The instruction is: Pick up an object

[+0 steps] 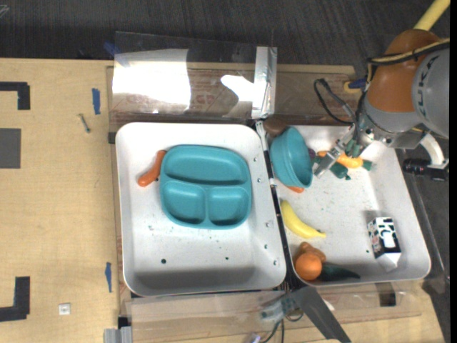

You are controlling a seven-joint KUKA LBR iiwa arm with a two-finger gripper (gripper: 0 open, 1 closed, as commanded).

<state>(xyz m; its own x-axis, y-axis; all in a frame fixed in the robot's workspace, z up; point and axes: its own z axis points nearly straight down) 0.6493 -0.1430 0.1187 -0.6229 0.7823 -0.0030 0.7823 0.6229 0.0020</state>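
Observation:
In the right bin [400,191], my gripper [338,156] hangs low near the back, reaching in from the right. Directly beside it lies a small orange toy with green ends [350,163], touching or almost touching the gripper. A teal bowl [291,157] leans on its side against the bin's left wall, just left of the gripper. A yellow banana [300,221] lies in the middle of the bin. An orange fruit [308,264] and a dark green item [341,273] sit at the front edge. A black and white box [383,236] rests at the right.
The left bin [136,213] holds a teal divided tray [206,184] with an orange sausage-shaped toy [151,170] at its left edge. A clear plastic sheet [186,81] stands behind the bins. Black cables [332,100] run behind the right bin.

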